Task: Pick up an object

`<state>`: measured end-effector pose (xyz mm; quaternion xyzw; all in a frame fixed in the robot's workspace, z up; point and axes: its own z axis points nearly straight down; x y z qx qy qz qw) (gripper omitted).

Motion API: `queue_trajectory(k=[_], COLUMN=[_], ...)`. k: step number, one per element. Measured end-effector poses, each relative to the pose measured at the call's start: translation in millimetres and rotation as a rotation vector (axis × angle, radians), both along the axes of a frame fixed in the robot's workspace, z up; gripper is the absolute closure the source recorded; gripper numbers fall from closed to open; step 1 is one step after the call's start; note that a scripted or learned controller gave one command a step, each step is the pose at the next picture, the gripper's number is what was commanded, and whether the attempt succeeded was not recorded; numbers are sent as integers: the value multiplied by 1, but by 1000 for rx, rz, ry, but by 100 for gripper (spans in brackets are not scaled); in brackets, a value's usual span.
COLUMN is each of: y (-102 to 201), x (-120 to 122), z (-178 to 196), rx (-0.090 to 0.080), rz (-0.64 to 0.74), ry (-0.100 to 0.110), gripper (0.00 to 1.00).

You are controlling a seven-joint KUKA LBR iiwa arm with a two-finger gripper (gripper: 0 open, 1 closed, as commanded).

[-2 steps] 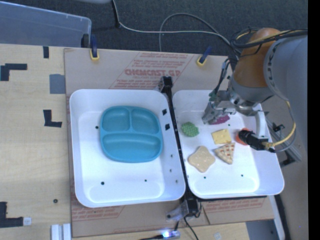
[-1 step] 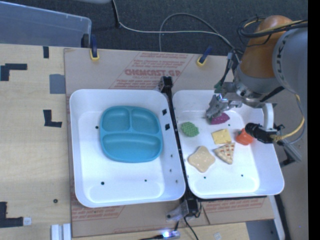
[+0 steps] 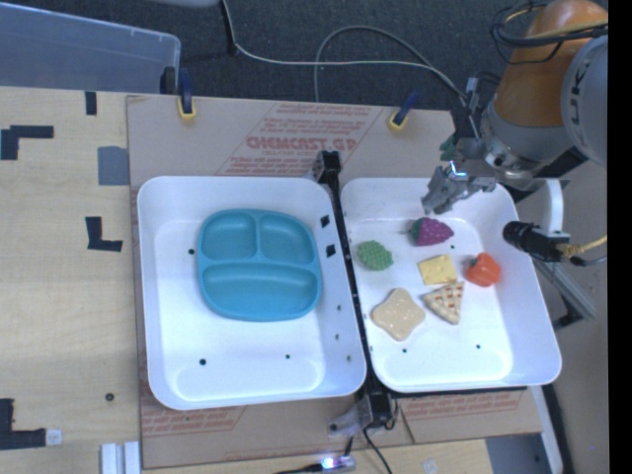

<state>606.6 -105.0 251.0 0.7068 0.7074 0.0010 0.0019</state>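
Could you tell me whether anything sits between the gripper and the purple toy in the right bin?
Nothing visible does. The gripper hangs over the far part of the right bin, just above the purple toy. The green piece, yellow square and red piece all lie nearer the camera, off that line.

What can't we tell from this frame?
- Hand: small and blurred in the camera view, fingertip gap unreadable; contact with the purple toy can't be judged from this slant.
- Arm: cut off by the top and right edges.
- Clamp at the bins' near edge: too small and dark to make out.
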Motion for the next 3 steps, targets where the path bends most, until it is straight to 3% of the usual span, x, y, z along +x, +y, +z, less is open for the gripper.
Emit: queue_trajectory(k=[1,3], y=[48,160], x=[-5,-17], z=[-15,-6], rx=[2,3], rz=[4,7], ry=[7,6], gripper=[100,100])
